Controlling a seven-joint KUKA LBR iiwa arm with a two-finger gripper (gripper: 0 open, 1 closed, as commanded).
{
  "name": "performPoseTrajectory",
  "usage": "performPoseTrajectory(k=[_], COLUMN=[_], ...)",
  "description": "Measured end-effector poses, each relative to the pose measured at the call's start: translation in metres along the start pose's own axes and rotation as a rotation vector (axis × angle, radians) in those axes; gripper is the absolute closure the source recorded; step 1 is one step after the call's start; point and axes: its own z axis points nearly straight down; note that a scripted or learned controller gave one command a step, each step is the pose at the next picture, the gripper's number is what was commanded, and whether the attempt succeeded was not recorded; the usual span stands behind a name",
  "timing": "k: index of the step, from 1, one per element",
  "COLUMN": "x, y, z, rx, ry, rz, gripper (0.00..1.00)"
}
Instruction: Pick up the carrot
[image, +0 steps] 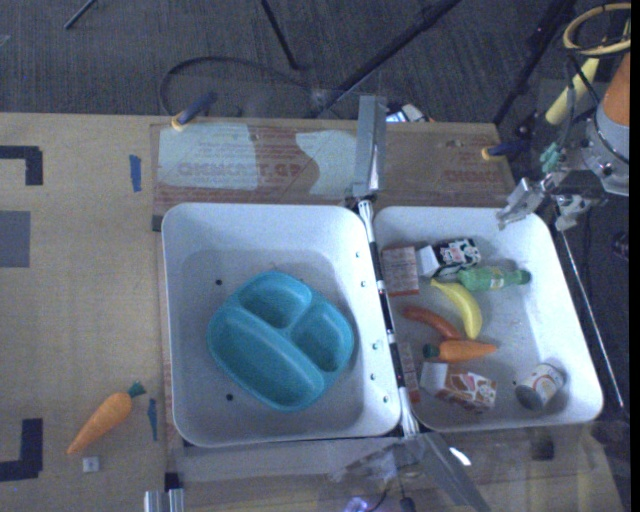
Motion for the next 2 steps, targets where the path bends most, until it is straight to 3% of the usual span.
performPoseTrajectory(k=[1, 2], x=[-0.008, 0.041], y=[-0.032, -0.103], z=[0.147, 0.192], rx=[-0.001, -0.036], ry=[0.000, -0.019], rz=[-0.336, -0.721], gripper=[0.00, 0.00])
